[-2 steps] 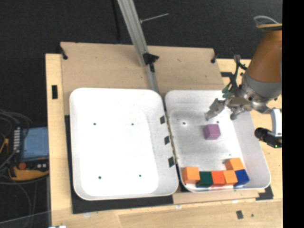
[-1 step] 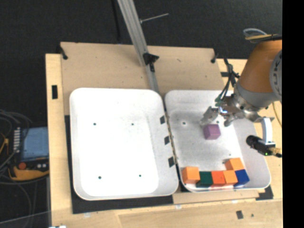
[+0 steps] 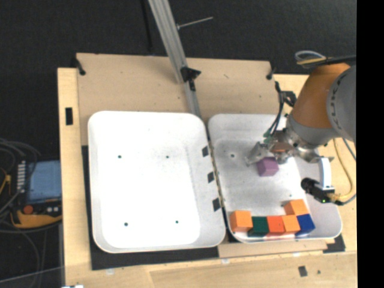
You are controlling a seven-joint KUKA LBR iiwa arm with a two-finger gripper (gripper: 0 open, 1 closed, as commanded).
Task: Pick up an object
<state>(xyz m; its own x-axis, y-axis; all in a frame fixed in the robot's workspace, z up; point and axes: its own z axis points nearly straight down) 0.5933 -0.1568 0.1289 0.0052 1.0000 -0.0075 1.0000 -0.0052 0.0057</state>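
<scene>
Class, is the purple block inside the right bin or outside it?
Inside: the purple block lies on the right bin's white floor, just below the claw.

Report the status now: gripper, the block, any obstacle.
Gripper low over purple block in right bin. Grip unconfirmed. Other blocks sit apart, near edge.

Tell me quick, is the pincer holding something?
Pincer: right over the purple block in the right bin; open or shut, and whether it holds the block, cannot be told.
</scene>
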